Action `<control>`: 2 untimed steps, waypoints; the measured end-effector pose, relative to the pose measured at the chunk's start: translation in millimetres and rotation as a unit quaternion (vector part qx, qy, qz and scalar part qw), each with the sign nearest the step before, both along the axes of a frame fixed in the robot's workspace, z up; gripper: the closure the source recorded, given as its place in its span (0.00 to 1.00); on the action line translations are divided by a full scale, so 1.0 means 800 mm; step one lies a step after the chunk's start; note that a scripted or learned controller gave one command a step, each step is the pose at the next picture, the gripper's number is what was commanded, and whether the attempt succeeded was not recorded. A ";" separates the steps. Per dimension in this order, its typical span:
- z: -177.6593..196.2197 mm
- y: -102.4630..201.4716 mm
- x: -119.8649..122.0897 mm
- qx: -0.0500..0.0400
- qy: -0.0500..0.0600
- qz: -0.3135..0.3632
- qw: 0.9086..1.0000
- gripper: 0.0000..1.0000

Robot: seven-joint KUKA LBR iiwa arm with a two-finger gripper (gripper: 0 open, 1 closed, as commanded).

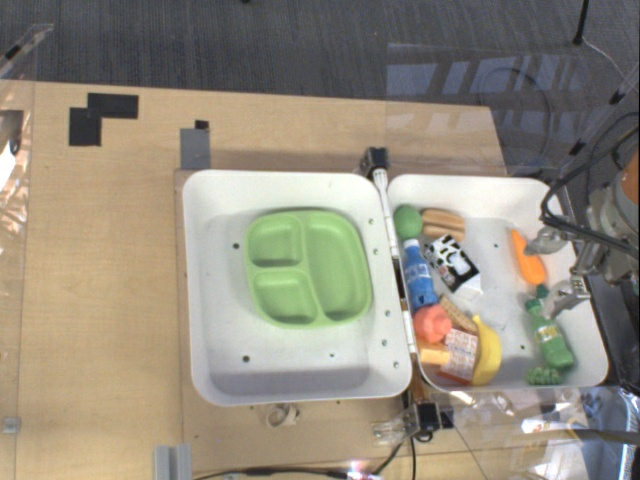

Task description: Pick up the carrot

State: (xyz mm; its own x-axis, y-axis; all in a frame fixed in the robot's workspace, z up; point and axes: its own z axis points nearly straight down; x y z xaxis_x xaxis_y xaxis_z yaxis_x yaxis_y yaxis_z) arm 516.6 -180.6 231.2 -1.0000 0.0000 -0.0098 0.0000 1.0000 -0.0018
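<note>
The carrot (526,257) is small and orange with a green tip. It lies in the right part of the right bin (495,190), pointing toward the bin's near side. My gripper (556,269) reaches in from the right edge and hangs just right of the carrot. Its two fingers are spread open, one level with the carrot's upper end and one (556,301) near its green tip. Nothing is held between them.
A green divided plate (305,268) lies in the left bin (215,368). The right bin's left half holds a green ball (407,221), a blue bottle (418,279), a black-and-white toy (453,261), a banana (487,351) and other toys. Green toy pieces (551,349) lie below the gripper.
</note>
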 end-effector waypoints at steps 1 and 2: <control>-0.165 -0.029 0.050 0.002 0.004 -0.065 0.998 0.00; -0.178 -0.030 0.131 0.001 -0.002 -0.046 0.999 0.00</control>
